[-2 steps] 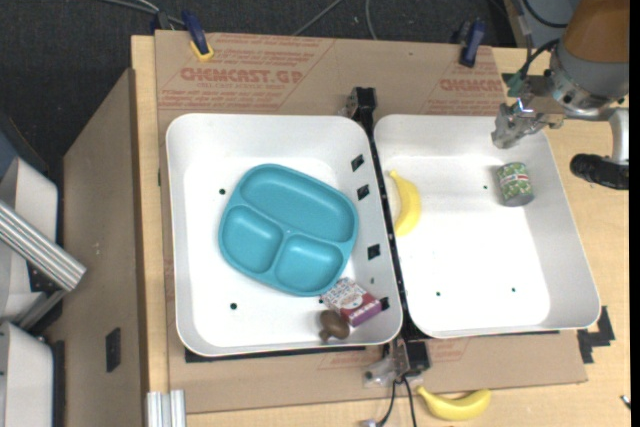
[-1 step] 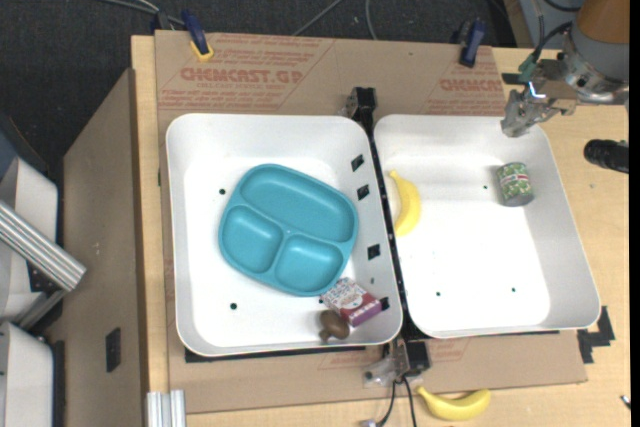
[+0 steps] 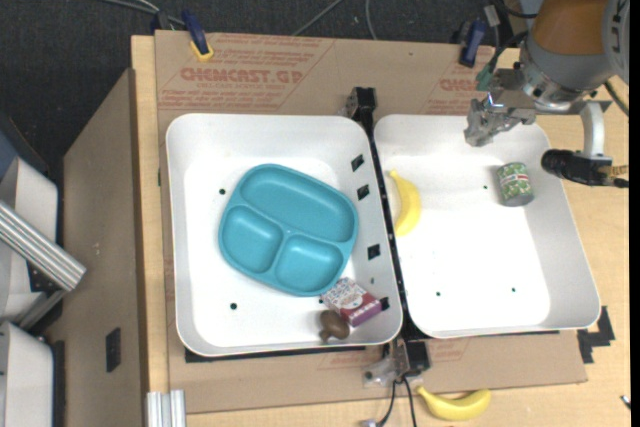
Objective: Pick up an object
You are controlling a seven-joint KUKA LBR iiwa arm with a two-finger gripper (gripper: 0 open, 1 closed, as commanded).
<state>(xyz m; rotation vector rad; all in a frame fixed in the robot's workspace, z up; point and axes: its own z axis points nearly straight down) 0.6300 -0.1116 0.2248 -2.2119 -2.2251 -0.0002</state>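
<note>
Two things lie in the right white bin within my reach: a small green-and-white can near its far right side and a yellow banana against its left wall. My gripper hangs over the bin's far edge, up-left of the can and apart from it; how it is set, I cannot tell. Dropping from here, I judge I would strike the rim or nudge the can rolling. A teal divided plastic plate fills the left white bin, with a small pink packet near it.
</note>
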